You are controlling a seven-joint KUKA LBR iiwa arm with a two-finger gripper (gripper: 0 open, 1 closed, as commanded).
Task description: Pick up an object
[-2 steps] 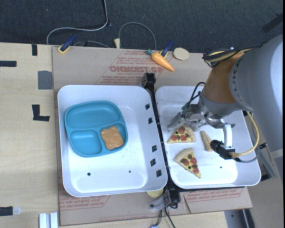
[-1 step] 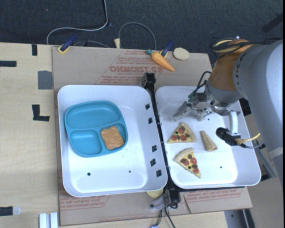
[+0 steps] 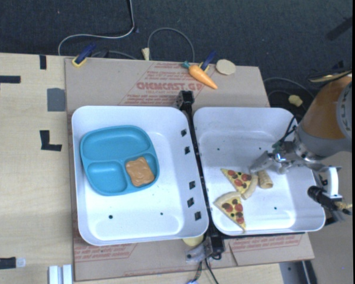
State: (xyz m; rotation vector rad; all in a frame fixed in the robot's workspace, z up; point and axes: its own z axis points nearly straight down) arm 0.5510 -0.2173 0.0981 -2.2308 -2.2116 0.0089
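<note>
2 white bins (image 3: 165, 114) on cardboard sheet (image 3: 160, 81)

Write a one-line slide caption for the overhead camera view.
Gripper reaches into the right bin beside two pizza slices; a blue tray sits in the left bin.

Both bins (image 3: 165, 223) are plain white with small dark marks on their floors. In the nine-o'clock bin sits a sky-blue divided plate (image 3: 115, 158) holding a golden-brown toast piece (image 3: 140, 171). In the three-o'clock bin, two pizza slices (image 3: 234, 194) are yellow with red and dark toppings, and just beside them lies a pale tan chunk (image 3: 265, 180). Under the bins lies brown cardboard (image 3: 160, 84) printed with red lettering. On it at twelve o'clock rests an orange carrot (image 3: 202, 76) with a green tip, beside a beige disc (image 3: 226, 67). The bench (image 3: 23, 182) is light wood-grain with black and grey marks. The arm (image 3: 328, 114) is grey with an orange band.
</note>
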